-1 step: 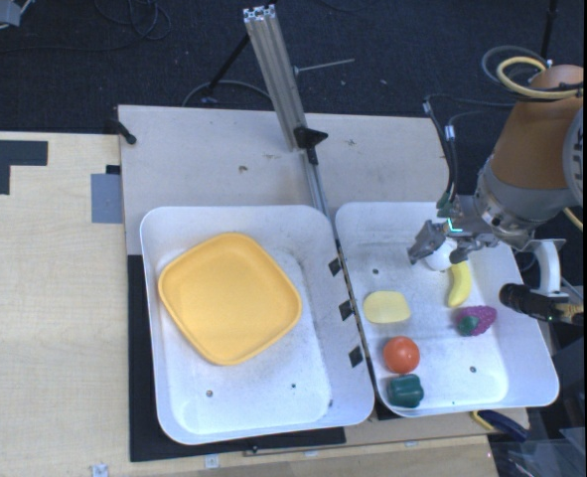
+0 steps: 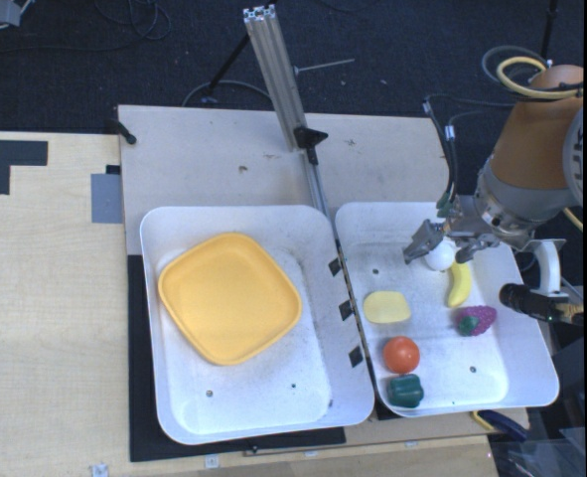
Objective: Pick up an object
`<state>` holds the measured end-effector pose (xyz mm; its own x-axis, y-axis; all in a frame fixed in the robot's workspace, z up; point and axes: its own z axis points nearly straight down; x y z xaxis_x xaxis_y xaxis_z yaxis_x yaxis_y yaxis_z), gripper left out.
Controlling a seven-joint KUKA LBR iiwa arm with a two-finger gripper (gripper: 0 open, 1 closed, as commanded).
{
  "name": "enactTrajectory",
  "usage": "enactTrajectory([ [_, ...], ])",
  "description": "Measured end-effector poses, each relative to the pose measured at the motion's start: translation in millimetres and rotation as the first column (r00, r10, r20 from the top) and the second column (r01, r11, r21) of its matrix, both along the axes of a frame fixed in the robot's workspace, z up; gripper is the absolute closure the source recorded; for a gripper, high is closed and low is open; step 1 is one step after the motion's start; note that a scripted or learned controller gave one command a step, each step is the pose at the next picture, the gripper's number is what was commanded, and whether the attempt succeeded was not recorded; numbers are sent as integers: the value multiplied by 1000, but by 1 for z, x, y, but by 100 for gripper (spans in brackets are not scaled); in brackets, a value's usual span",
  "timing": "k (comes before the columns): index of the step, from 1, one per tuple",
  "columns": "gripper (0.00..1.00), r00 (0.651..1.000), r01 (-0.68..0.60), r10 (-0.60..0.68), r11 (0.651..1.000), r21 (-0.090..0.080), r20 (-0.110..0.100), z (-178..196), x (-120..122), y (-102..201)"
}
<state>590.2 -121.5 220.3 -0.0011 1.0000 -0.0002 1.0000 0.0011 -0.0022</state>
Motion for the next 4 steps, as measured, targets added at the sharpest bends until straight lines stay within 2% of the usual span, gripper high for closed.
enactTrajectory([
  [1, 0, 1000, 0, 0, 1000, 0, -3, -44, -5, 0],
  [2, 0, 1000, 0, 0, 1000, 1, -4, -104, -1, -4],
  [3, 0, 1000, -1, 1, 1000, 0, 2, -130, 0, -3],
  [4, 100, 1000, 1, -1, 1000, 0, 2, -119, 0, -4],
])
